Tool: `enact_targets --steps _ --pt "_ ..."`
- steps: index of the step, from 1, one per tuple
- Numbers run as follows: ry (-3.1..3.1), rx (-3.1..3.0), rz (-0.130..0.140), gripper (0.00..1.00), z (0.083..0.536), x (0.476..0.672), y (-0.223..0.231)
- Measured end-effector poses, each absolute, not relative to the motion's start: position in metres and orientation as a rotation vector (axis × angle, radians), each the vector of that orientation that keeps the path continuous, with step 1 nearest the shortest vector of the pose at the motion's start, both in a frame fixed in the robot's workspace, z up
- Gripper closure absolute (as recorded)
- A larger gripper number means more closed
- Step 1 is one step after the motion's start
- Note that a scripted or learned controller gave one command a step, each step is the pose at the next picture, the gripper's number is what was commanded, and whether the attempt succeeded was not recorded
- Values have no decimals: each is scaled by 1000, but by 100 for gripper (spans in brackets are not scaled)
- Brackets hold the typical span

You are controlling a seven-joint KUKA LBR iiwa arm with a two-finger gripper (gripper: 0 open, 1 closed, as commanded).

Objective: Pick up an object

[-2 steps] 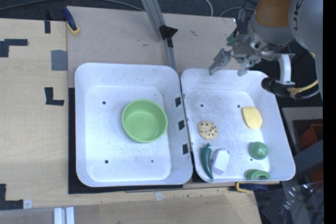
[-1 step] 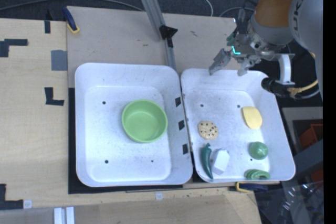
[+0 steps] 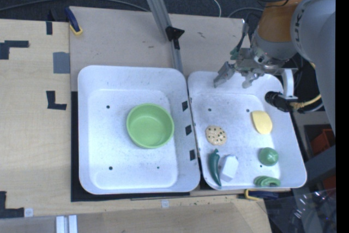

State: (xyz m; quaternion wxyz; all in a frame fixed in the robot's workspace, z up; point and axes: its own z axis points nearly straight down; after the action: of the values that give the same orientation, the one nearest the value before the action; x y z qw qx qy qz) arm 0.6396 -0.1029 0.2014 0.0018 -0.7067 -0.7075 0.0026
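Hovering spread and empty at upper right, your end effector (image 3: 235, 77) has grasped nothing; the cookie (image 3: 216, 135) and lemon (image 3: 262, 121) await.

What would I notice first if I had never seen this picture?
Probably the bright green bowl, sitting alone in the middle of the left bin. Next, the big grey arm with its orange band, reaching in at the upper right, its gripper open above the far edge of the right bin. That bin holds small toy foods, like a spotted cookie and a yellow piece.
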Motion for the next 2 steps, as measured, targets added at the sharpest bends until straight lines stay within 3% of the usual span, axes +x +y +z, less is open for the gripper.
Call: enact_targets --steps 2 --pt "-2222 -2218 7 0 86 633 -94"
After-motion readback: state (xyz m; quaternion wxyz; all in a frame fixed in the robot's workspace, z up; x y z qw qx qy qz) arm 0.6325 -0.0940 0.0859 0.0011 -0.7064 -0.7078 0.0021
